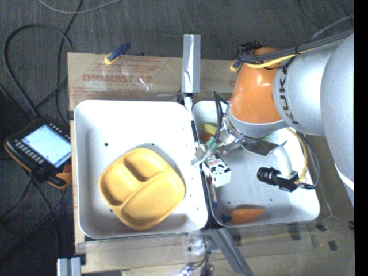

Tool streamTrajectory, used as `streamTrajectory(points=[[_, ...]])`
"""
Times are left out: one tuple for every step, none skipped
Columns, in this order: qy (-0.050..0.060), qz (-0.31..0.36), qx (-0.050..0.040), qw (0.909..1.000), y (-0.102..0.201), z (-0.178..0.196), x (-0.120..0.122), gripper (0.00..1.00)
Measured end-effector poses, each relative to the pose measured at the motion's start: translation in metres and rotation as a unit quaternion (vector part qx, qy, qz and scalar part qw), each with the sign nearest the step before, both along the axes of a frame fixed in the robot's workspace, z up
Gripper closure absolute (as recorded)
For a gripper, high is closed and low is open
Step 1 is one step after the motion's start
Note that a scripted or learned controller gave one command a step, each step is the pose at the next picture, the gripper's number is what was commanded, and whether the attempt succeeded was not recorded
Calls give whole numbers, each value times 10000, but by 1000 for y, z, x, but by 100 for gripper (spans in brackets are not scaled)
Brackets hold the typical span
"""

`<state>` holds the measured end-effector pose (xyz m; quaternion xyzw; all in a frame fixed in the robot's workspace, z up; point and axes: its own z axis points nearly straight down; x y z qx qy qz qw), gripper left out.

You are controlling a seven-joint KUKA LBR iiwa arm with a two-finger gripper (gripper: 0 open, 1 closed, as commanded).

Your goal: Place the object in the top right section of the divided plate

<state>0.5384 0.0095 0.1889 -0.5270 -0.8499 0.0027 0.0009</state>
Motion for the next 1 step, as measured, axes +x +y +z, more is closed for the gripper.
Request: streamTrajectory(points=[[-1, -13, 1, 10000, -25, -7, -11, 100]])
